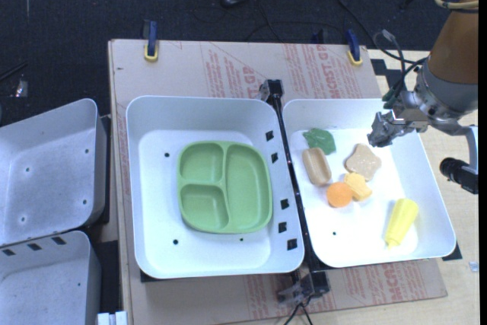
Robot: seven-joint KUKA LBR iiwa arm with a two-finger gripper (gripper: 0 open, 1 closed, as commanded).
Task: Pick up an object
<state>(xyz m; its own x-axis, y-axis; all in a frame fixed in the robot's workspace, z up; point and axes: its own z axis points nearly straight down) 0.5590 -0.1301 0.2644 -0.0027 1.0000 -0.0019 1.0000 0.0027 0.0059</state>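
Pale green divided tray (225,186), white bins (144,164), yellow corn (401,221), orange ball (339,195), dark green piece (320,139), tan bun (316,166)

L bin (144,164): tray (225,186) | R bin (434,186): 5 food items

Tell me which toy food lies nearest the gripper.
The tan bread piece, just below-left of the gripper. The green piece, hot dog, orange and corn lie farther.
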